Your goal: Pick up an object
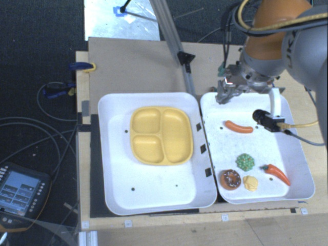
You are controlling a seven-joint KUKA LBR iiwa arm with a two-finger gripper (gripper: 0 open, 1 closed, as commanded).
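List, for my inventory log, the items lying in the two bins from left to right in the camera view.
Yellow divided plate → chocolate donut → sausage → green broccoli-like piece → small yellow piece → carrot.

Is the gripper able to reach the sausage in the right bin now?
Probably yes. The sausage lies alone on bare bin floor, nothing on top, and the gripper hangs close above the same bin's far edge.
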